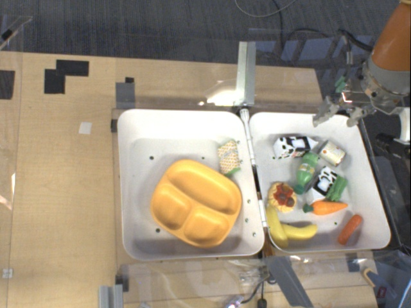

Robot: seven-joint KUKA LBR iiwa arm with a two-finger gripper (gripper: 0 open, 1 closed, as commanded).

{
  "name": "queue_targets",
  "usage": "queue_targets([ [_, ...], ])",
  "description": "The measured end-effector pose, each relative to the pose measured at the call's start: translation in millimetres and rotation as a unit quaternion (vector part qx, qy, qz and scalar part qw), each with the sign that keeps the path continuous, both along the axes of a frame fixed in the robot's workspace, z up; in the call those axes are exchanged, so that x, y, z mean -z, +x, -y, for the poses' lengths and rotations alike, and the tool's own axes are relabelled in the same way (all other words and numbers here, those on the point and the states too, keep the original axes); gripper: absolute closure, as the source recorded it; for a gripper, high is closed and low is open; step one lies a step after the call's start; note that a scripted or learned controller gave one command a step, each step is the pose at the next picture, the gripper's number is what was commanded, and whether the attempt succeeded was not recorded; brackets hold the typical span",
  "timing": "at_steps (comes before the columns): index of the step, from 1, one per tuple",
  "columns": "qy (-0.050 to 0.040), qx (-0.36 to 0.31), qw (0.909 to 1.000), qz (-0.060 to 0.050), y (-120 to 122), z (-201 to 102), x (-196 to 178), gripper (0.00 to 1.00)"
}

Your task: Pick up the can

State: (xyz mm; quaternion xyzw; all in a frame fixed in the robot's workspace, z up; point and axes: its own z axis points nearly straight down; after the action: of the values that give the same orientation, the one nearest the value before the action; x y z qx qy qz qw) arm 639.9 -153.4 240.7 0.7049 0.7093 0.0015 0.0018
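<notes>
Hovering hand, spread open, above can

Bright, even light — slight softness

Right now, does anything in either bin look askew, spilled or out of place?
The yellow divided plate lies skewed in the left bin, a small patterned item at its upper right. The right bin's toys are jumbled but contained. Nothing looks spilled or damaged.

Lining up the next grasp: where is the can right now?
The can lies in the right bin, near its upper middle, just right of the black-and-white cow toy and above the green bottle.
</notes>
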Motion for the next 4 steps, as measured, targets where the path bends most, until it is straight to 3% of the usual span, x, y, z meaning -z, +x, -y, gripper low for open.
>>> queue_targets([
  [1,-0.0006,-0.003,1.0000,0.003,2,-1,-13,1.00],
  [2,-0.0006,-0.079,0.9969,0.000,-63,-4,30,1.00],
  [3,-0.0057,-0.110,0.9938,0.016,-130,7,116,1.00],
  [4,-0.0013,-0.121,0.9927,0.003,-92,-57,-51,1.00],
])
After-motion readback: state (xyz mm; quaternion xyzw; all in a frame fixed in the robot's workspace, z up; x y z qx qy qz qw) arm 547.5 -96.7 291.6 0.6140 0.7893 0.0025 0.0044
